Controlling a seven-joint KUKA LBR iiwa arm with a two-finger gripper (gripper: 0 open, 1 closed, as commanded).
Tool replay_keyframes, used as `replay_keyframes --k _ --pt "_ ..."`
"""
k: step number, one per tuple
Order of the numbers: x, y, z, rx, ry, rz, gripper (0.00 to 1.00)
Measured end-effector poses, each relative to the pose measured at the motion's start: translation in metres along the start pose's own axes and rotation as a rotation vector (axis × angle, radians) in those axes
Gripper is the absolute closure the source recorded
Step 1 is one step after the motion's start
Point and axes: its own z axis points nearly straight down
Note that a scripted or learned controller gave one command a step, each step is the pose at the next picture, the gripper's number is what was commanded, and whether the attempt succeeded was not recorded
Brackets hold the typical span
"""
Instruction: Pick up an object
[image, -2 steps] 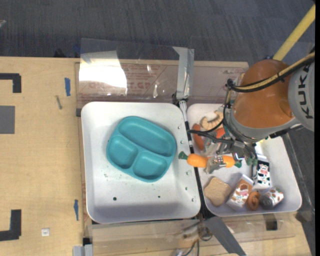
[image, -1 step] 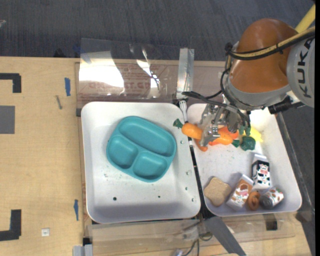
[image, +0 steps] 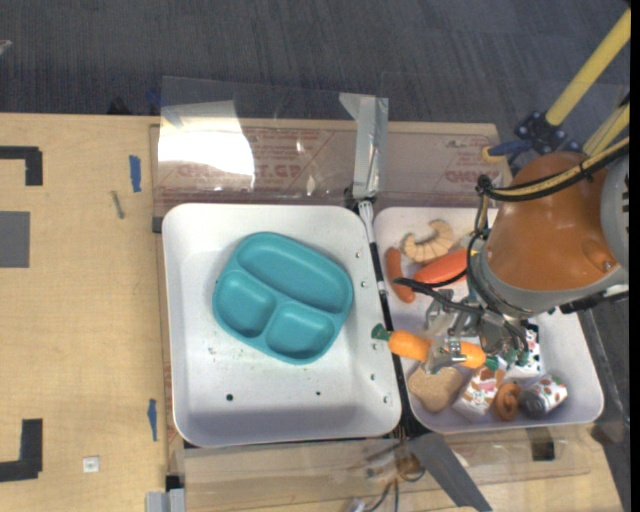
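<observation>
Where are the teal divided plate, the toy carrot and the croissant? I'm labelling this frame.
teal divided plate (image: 283, 295): camera view, on the ridge between its compartments.
toy carrot (image: 407, 345): camera view, on its orange body.
croissant (image: 428, 240): camera view, on its curved middle.

pretty plain setup, light wood surface (image: 70, 330) with black tape marks and bits of blue tape, dark grey carpet-looking floor (image: 300, 40) along the top, clear plastic sheet (image: 270, 150) catching glare behind
</observation>
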Motion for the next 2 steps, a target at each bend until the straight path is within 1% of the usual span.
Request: replay_keyframes --k 1,2 --pt "0.012 -0.009 -0.002 0.0 -0.006 -0.331 1.0" --pt "-0.101 -0.09 0.037 0.001 -0.006 -0.508 1.0"
